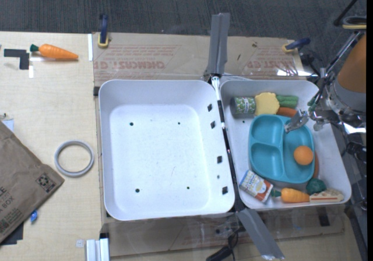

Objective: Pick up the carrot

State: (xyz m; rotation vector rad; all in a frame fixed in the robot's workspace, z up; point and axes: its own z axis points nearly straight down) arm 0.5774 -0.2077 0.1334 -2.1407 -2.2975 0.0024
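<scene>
- From my remote seat, the gripper [298, 121] sits low in the right bin [345, 179], at roughly one o'clock from that bin's middle, its tips just over the upper right rim of the blue divided tray [269, 158].
- I cannot tell whether the claw is apart or together; the metal parts blur into each other at this slant, and I see nothing between them.
- The carrot in the bin [294, 196] lies at about five o'clock from the tray, between the small juice carton [255, 186] at its nine o'clock and a flat pale item [326, 197] at its three o'clock.
- An orange piece [286, 112] also pokes out near the gripper at its ten o'clock, partly hidden beside a green vegetable [287, 101] and a yellow toy [266, 102]; I cannot say what it is.
- A second carrot [54, 52] rests on the bench well outside both bins, toward the far left of the view at ten o'clock, and I judge it out of play.
- An orange ball [303, 155] sits in the tray's right compartment, and the left bin [105, 137] has nothing I need.
- Progress, as I judge it: nothing is lifted yet. The approach, the grasp and the raise all remain.
</scene>
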